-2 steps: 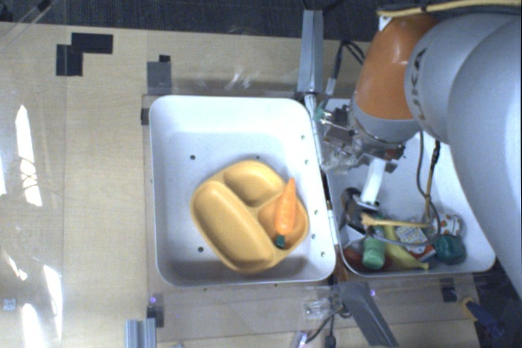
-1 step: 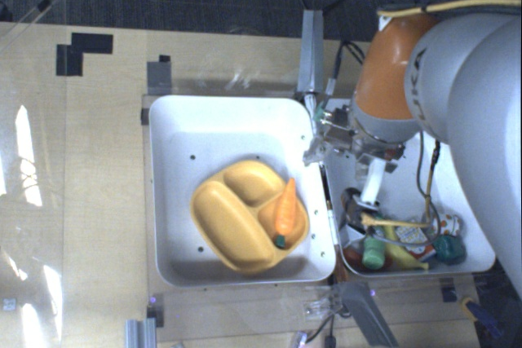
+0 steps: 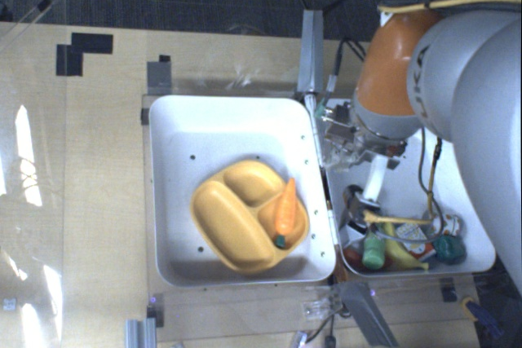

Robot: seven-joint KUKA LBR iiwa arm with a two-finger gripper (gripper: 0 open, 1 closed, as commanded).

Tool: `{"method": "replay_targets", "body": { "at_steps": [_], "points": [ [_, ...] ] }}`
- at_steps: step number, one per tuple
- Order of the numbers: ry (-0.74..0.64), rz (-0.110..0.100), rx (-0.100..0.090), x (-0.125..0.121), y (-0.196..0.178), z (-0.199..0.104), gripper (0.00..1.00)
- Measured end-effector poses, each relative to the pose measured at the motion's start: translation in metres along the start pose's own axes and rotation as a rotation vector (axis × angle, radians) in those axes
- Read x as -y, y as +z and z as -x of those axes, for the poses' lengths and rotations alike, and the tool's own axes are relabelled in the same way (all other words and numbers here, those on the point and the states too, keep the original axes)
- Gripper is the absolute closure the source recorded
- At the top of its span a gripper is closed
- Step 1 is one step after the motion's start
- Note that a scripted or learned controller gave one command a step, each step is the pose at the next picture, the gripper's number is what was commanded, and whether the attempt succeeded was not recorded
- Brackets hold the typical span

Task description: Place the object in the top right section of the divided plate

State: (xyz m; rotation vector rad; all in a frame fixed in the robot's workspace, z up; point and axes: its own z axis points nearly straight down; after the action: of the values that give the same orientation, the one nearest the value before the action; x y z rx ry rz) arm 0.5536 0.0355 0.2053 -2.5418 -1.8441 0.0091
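Note:
A yellow divided plate (image 3: 232, 228) lies in the left white bin (image 3: 175, 175), turned at an angle. An orange carrot (image 3: 285, 206) with a dark green end rests in the plate's small right-hand section, leaning on the plate's rim. My gripper (image 3: 347, 144) hangs under the orange wrist band over the near-left part of the right bin (image 3: 481, 253), just past the wall between the bins. It is apart from the carrot and the plate. I see nothing between its fingers.
Several small items crowd the front of the right bin: a green bottle (image 3: 373, 251), a yellow banana-like piece (image 3: 401, 255) and a teal object (image 3: 448, 247). The big grey arm covers most of that bin. A metal post (image 3: 311, 53) stands behind the bins.

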Motion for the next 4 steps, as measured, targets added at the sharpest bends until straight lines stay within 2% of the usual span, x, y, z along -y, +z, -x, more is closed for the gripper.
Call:
{"method": "replay_targets", "body": {
  "at_steps": [1, 2, 3, 4],
  "points": [
    [-0.221, 0.007, -0.003, -0.026, -0.01, 0.0, 1.0],
    [-0.154, 0.005, -0.003, -0.055, 0.023, -0.036, 1.0],
    [-0.046, 0.005, -0.003, -0.052, 0.022, -0.075, 1.0],
    [-0.047, 0.005, -0.003, -0.052, 0.022, -0.075, 0.0]
  ]
}}
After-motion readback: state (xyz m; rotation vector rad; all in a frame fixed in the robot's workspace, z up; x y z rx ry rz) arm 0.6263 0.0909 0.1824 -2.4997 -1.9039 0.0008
